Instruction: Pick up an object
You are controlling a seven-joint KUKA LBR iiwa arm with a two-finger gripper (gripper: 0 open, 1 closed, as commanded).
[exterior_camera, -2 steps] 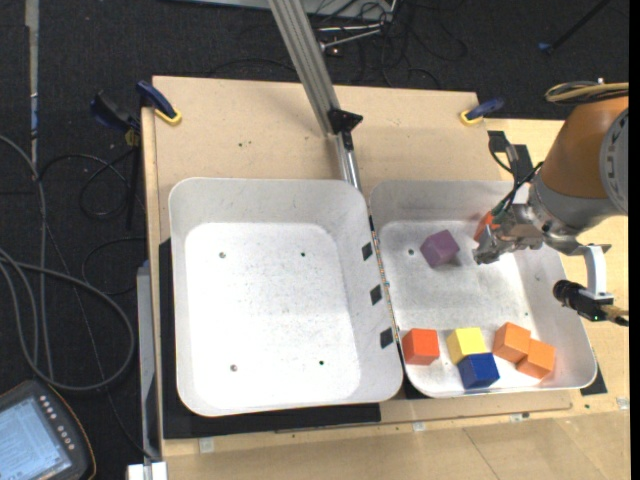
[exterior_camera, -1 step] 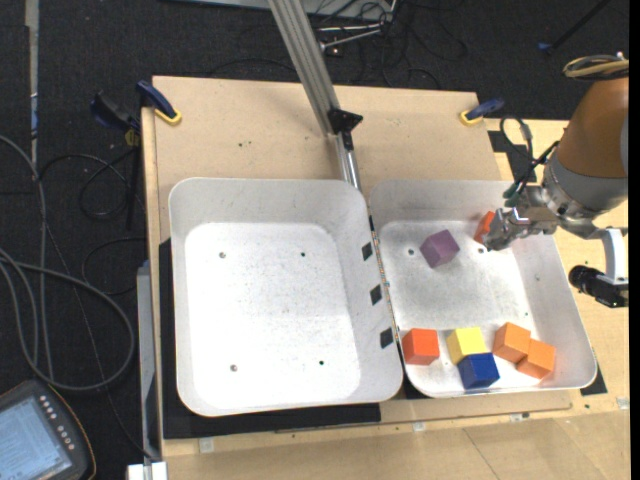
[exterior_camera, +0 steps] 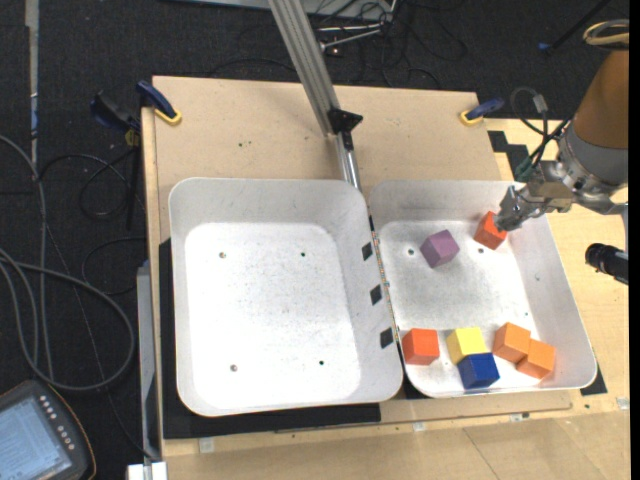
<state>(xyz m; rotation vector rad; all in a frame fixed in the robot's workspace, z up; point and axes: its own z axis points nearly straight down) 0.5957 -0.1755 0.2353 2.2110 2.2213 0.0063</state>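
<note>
Camera view, looking down at a slant: pale wooden counter point(exterior_camera: 420, 118) carrying two shallow white plastic bins side by side. Left bin point(exterior_camera: 200, 208) speckled on its floor; right bin point(exterior_camera: 555, 278) holds the blocks. Grey arm with orange band point(exterior_camera: 605, 108) reaches in from the right edge, its pincer point(exterior_camera: 508, 215) down at the far right part of the right bin, touching or just over a small orange-red cube point(exterior_camera: 490, 232). Whether the pincer is wide, narrow or closed on that cube I cannot tell; the tips are too small and blurred against the block, so no grasp is claimed. Likely target, by nearness: this orange-red cube, lying near the bin's far wall, slightly turned. Other blocks, well apart from it: purple cube point(exterior_camera: 439, 248) mid-bin, standing alone; along the near wall an orange cube point(exterior_camera: 421, 345), a yellow cube point(exterior_camera: 465, 343) touching a blue cube point(exterior_camera: 479, 370), and two orange blocks point(exterior_camera: 524, 350) pressed together in the near right corner. Handling, as judgement: blocks look small, rigid, light, with flat smooth faces; not fragile, little risk from a firm squeeze. Best hold is across two opposite flat faces, centred, pincer squared to the cube's turn. An off-square closure may twist it out or push it against the wall.
</note>
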